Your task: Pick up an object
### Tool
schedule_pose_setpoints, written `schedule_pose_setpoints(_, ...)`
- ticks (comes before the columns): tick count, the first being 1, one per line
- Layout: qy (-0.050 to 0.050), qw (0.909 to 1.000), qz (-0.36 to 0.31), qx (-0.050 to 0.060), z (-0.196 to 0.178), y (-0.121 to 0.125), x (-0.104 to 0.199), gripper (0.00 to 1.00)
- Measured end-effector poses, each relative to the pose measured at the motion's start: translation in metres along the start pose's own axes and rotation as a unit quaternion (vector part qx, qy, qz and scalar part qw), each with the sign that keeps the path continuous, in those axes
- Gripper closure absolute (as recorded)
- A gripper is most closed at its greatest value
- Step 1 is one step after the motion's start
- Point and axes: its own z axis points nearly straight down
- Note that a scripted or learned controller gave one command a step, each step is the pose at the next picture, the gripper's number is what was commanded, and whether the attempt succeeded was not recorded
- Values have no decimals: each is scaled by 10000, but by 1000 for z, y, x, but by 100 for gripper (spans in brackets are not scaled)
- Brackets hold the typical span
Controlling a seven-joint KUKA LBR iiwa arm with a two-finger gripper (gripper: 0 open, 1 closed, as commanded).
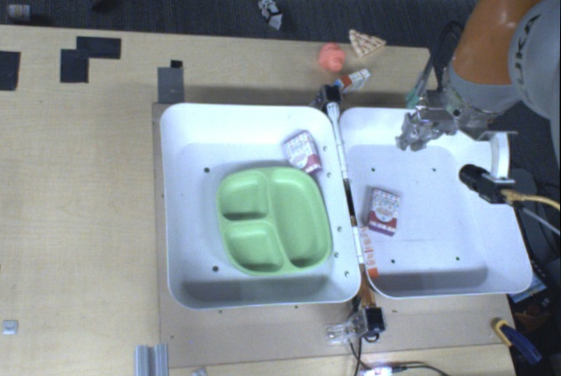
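A small red-and-white packet (383, 211) lies flat in the right bin (491, 265), left of its middle. A similar packet (301, 150) rests in the left bin (188, 190) by the upper right edge of a green divided plate (273, 220). My gripper (415, 135) hangs over the back of the right bin, above and to the right of the right bin's packet. Nothing shows between it and the bin floor.
On the bench behind the bins lie a pink ball (331, 57), a wedge-shaped toy (365, 42) and a small tube (351, 82). A black hose fitting (478, 180) with cables sits over the right bin's right side. Small clips sit by the bins' front edge (358, 329).
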Motion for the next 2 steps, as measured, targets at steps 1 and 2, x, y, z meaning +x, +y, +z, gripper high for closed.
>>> schedule_pose_setpoints(1,6,10000,67,41,-28,-80,14,100)
schedule_pose_setpoints(2,1,10000,67,37,-14,-106,-19,100)
